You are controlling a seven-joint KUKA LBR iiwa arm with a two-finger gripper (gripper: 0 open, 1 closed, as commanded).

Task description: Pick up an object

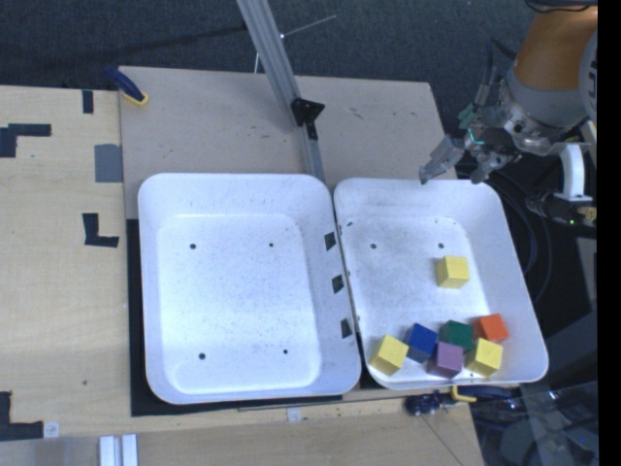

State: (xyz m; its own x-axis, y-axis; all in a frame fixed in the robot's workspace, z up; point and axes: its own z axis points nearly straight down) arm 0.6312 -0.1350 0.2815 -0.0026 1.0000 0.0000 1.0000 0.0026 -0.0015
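Yellow lone cube (451, 271) is your cleanest target: from the right bin's (514, 260) twelve-o'clock rim, bring the spread-fingered, empty gripper (454, 166) down toward six o'clock.

I see both bins as smooth white plastic with a slight sheen: the left bin (155, 260) is speckled with fine dark marks, as is the right bin (388, 212). The blocks, such as the lone yellow block (451, 271), look matt and painted. The bench top (369, 124) reads as matt, scuffed board. The slanted pole (272, 42) looks like brushed metal.
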